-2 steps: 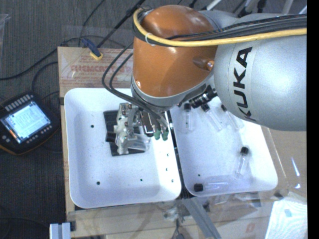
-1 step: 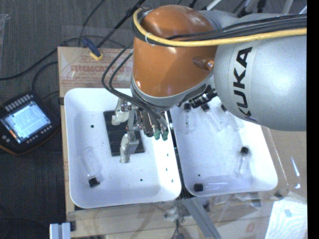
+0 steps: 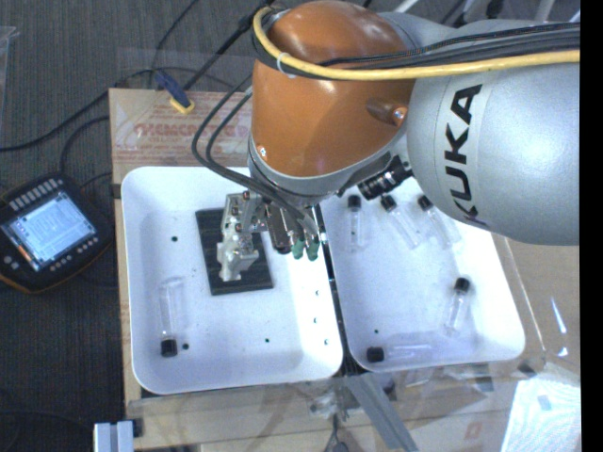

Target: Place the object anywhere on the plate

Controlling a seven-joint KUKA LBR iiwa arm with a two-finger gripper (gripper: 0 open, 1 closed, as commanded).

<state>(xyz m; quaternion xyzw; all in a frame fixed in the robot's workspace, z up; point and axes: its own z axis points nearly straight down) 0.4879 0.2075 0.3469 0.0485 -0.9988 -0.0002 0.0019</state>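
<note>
Closest to us is the arm (image 3: 330, 92), its orange band and grey casing covering much of the upper right. Below it the tool (image 3: 301, 250) hangs over the right side of the left bin (image 3: 151, 205), close to the seam with the right bin (image 3: 499, 323). We cannot tell whether the tool is open or closed, and we see nothing gripped in it.

The black plate (image 3: 209, 243) lies flat in the left bin, just left of the tool. A pale, glinting shape stands over the plate's middle, and we cannot tell whether it belongs to the robot.

One clear vial (image 3: 170, 309) with a black cap lies near the left bin's front left corner, well apart from the plate. Other vials (image 3: 457, 307) are scattered in the right bin, some along its far side and one at the front.

Both bins rest on a pale wooden tabletop (image 3: 160, 130) with faded red print. Around it we see dark grey floor (image 3: 57, 64), crossed by black cables (image 3: 179, 26). A handheld control unit (image 3: 47, 229) with a lit screen lies on the floor to the left.
</note>
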